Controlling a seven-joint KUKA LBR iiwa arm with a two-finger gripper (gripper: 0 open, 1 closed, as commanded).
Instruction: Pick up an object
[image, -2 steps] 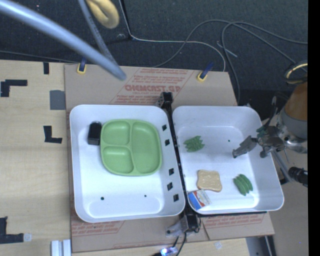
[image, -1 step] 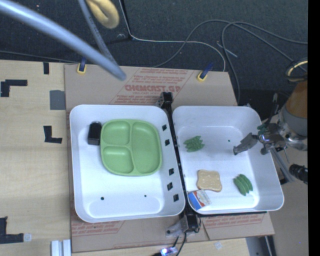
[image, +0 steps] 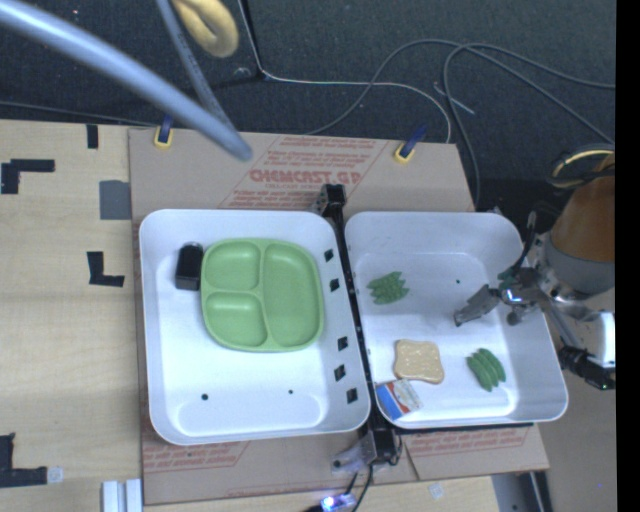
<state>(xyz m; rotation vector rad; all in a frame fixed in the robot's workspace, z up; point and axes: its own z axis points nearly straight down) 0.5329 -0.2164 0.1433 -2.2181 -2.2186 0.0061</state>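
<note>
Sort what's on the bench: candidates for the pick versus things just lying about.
For the pick (right bin):
- gripper
- toast slice
- leafy green piece
- green pod
- red-and-blue packet

Lying about (left bin):
- green divided plate
- black block

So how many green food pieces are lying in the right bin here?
2: a leafy green piece in the upper-left part of the right bin, and a green pod-like piece at lower right, beside the toast slice.
</note>
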